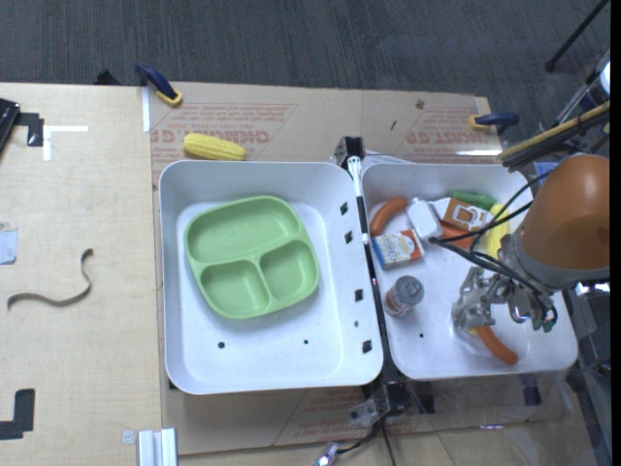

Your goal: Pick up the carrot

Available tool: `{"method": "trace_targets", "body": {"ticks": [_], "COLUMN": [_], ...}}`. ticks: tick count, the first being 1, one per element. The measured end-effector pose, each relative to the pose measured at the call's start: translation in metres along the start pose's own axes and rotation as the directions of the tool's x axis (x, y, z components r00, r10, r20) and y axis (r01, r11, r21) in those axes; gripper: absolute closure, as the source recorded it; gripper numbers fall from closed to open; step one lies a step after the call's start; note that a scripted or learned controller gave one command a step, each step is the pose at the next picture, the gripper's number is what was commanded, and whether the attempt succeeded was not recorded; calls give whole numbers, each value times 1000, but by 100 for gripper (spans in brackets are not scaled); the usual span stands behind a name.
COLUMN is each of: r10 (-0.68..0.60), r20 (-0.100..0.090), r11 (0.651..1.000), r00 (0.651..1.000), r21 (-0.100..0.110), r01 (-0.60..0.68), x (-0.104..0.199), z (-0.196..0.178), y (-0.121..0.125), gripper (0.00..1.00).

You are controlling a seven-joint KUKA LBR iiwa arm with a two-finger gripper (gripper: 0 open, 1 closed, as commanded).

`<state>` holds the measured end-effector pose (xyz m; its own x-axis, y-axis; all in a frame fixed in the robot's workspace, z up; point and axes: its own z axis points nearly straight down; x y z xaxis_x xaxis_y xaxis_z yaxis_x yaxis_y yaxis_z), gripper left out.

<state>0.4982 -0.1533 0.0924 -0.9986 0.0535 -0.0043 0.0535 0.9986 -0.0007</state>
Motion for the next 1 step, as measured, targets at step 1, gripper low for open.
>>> {"method": "trace_targets", "body": {"ticks": [1], "r10": [-1], "r20": [0], "r11": [1000], "r00": [1000], "r21": [0], "r01": [1], "x": [0], "z": [0], "y": [0], "gripper": [0]}}
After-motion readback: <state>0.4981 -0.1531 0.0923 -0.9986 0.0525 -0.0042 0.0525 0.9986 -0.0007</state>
